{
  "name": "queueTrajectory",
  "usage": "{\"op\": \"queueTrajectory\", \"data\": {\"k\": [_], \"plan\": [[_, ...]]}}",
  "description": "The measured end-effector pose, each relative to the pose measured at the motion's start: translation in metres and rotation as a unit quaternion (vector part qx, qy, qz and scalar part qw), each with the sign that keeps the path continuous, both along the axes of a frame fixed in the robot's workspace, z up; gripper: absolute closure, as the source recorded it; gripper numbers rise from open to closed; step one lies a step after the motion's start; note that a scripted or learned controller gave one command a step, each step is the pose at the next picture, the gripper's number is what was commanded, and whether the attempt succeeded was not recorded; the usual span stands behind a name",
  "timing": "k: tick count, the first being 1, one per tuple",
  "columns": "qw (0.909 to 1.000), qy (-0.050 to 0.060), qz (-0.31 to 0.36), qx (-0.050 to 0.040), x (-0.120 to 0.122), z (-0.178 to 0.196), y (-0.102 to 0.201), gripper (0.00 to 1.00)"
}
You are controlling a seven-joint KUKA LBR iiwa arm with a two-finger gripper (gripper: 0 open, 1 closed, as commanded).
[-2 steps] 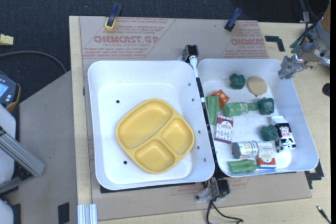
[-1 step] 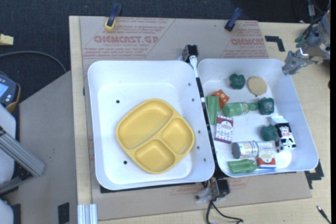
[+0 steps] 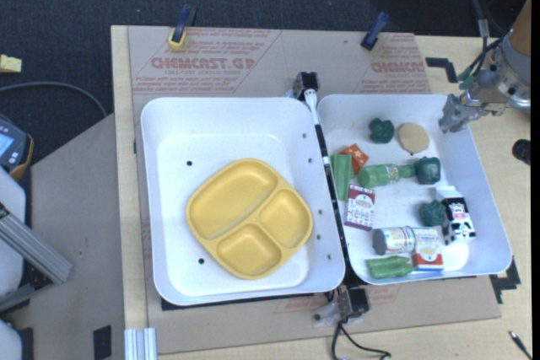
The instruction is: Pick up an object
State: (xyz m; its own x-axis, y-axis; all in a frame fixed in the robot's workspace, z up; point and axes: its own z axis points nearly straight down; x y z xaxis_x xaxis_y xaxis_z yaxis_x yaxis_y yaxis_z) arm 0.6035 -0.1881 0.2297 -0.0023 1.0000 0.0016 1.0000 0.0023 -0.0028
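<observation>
Two shallow white plastic bins sat side by side on a brown cardboard-covered bench (image 3: 253, 55) printed with red lettering. The left bin (image 3: 169, 131), in the centre of the frame, held a yellow three-compartment plastic tray (image 3: 250, 217), lying flat and turned at a slant. The right bin (image 3: 485, 206) held a scatter of small objects. Near its upper middle lay a dark green lumpy toy (image 3: 381, 129), and just beside it, to the right, a round tan cookie-like piece (image 3: 413, 137). Below them a green plastic bottle (image 3: 396, 174) lay on its side with its dark green cap pointing right. At the bin's left wall stood a small red packet (image 3: 353, 157), a flat green stick (image 3: 342, 179) and a red-and-white printed card (image 3: 360, 207). Lower down lay a can with a grey end and a white and orange label (image 3: 407, 239), on its side, with a green pickle-shaped piece (image 3: 389, 267) beneath it near the lower rim. To the right were a small dark green block (image 3: 433, 212) and a black-and-white cow figure (image 3: 458, 219), close together. The grey two-finger gripper (image 3: 450, 118) hung at the upper right corner of the right bin, over its rim, well apart from the objects; nothing was seen between its fingers, and whether they were spread or closed could not be told. A blue clamp with a yellow tip (image 3: 180, 27) and a second blue clamp (image 3: 375, 31) gripped the bench's upper edge.
</observation>
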Motion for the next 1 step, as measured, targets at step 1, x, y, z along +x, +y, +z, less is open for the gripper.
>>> {"op": "queueTrajectory", "data": {"k": [1], "plan": [[1.0, 0.0, 0.001, 0.0006, -0.0175, 0.0015, 0.0507, 1.0]]}}
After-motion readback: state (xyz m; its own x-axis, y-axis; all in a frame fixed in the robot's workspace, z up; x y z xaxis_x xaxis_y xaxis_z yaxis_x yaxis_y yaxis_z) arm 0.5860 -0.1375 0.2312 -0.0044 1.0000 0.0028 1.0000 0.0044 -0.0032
